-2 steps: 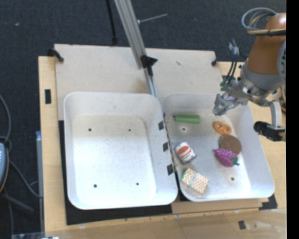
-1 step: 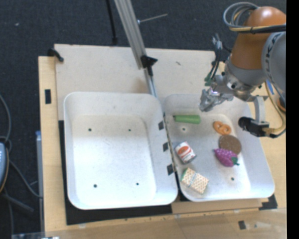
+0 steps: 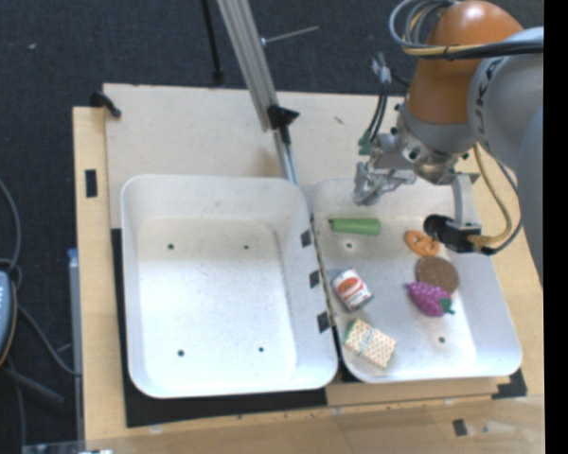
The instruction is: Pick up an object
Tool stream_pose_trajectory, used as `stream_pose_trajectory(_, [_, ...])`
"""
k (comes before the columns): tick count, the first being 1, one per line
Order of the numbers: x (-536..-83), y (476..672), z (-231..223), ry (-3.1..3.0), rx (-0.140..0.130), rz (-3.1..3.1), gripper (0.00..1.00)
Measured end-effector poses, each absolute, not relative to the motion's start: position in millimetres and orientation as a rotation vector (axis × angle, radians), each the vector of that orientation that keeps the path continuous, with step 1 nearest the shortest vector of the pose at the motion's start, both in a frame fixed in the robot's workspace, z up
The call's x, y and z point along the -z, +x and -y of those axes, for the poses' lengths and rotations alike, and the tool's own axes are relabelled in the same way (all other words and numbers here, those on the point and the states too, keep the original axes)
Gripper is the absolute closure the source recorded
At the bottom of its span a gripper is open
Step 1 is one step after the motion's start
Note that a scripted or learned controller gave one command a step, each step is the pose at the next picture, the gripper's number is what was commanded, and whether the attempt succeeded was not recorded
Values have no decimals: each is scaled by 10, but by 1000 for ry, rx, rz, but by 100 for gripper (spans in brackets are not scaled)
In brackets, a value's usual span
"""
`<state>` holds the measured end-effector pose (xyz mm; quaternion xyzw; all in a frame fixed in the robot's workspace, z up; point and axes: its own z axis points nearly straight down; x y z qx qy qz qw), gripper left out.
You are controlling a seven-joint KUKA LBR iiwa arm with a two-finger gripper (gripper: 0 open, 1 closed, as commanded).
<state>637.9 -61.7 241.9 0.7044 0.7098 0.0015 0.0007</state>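
Nearest the camera in the right white bin (image 3: 492, 348) lies a small tan checkered packet (image 3: 370, 343). A little farther back sit a small red-and-white can (image 3: 351, 289), a purple bunch of toy grapes (image 3: 430, 298), a brown round cookie (image 3: 437, 273) and an orange pretzel shape (image 3: 420, 243). Farther still lies the green stick-shaped toy (image 3: 355, 225), its long side running left to right. The tool (image 3: 368, 190) hangs just behind and above it, close by. Whether it is clenched or released cannot be told; it looks too blurry. Nothing blocks the way down.
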Motion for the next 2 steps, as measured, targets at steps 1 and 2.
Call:
stream_pose_trajectory(1, [-2516, 6408, 59, 2212, -5, -2230, 100])
stream_pose_trajectory(2, [-2472, 6447, -397, 2213, -3, -2226, 100])
